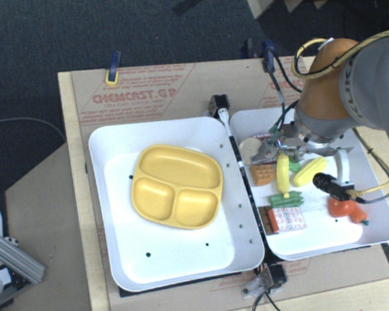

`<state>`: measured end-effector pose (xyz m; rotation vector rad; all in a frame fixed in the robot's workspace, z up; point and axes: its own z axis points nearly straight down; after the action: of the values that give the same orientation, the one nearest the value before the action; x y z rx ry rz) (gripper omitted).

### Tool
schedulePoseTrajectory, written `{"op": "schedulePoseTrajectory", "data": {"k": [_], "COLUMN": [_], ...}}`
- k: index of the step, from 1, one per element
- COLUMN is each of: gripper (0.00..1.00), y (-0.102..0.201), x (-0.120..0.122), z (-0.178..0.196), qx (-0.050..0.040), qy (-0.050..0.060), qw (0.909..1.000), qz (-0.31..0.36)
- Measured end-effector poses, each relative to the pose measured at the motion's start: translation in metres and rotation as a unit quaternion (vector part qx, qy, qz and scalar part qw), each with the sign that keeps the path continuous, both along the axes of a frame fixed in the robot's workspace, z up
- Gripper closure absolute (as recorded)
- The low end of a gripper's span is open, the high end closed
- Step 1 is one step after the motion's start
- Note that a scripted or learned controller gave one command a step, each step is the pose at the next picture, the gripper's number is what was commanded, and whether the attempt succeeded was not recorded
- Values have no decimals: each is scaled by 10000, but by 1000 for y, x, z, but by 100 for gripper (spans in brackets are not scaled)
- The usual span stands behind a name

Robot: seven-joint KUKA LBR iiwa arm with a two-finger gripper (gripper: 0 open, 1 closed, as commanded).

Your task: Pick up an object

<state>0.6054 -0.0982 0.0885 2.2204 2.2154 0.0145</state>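
Observation:
My gripper [284, 151] hangs low over the back half of the right bin [373, 231], below the grey wrist with its orange band. Directly under it stands a long yellow piece [282, 175], with a second yellow piece [309, 171] slanting to its right. Whether the gripper touches either one is hidden by the wrist. A green item [286, 200] lies just in front of them. A red-and-white packet [285, 219] sits near the bin's front left. An orange-red piece [345, 208] lies at the front right.
A brown waffle-like square [263, 174] and a pale round item [250, 150] lie by the right bin's left wall. The left bin [122, 261] holds a yellow divided tray [177, 185]. Cardboard lines the bench behind both bins.

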Motion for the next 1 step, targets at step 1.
{"op": "schedulePoseTrajectory", "data": {"k": [1], "gripper": [100], "y": [-2], "x": [-2], "z": [10], "qx": [-33], "qy": [20], "qw": [10000], "qz": [3]}}
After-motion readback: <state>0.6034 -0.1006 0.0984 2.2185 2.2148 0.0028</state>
